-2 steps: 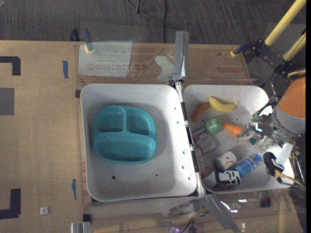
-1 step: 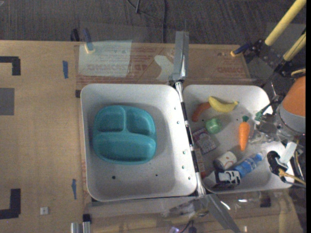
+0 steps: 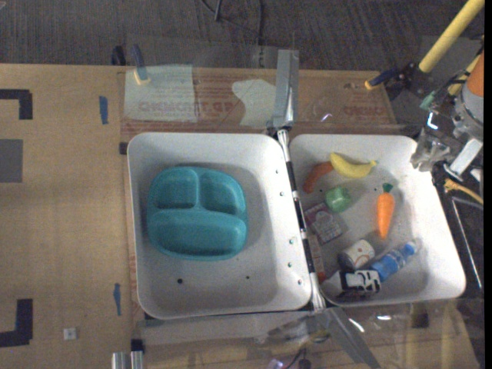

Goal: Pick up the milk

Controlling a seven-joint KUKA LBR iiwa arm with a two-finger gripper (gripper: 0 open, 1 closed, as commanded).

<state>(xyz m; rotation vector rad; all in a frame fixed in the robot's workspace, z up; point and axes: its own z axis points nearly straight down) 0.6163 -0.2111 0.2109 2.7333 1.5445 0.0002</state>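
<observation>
The milk [image 3: 360, 280] is a small black-and-white carton lying on its side at the near edge of the right bin [image 3: 442, 237]. It touches a blue water bottle [image 3: 392, 261] on its right and a small tan can [image 3: 357, 252] just behind it. My gripper [image 3: 440, 154] hangs at the far right corner of that bin, over its rim, well behind and to the right of the milk. Nothing shows in it.
The right bin also holds a banana [image 3: 351, 165], a carrot [image 3: 384, 212], an orange sausage-like piece [image 3: 317, 176], a green item [image 3: 337, 199] and a flat grey packet [image 3: 325, 223]. A teal divided plate [image 3: 197, 211] lies in the left bin [image 3: 154, 283]. A yellow pole [image 3: 453, 28] slants at the top right.
</observation>
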